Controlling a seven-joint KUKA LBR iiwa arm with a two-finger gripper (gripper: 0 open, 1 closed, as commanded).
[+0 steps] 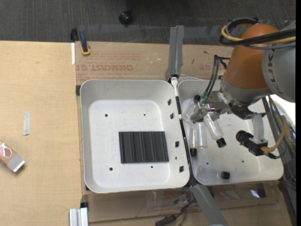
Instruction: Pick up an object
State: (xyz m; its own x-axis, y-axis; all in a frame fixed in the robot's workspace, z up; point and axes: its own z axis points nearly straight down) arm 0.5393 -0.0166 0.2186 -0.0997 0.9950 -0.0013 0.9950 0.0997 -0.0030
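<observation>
My gripper [207,147] hangs over the left half of the right bin [263,173], below the orange band [249,55] of the arm. Its two translucent fingers [198,134] point down toward the bin floor, their black tips spread apart with nothing between them. A small black piece [225,175] lies near the right bin's front edge, apart from the gripper. A black knob-like part [248,141] with a cable sits to the gripper's right. In the left bin [94,126] a flat black ribbed pad [143,146] lies at the centre.
A ridge [180,121] where the bin walls meet runs close to the gripper's left. Cardboard [122,65] lies behind the bins. On the wooden bench at left rest a red and white block [10,157] and a small grey strip [26,124].
</observation>
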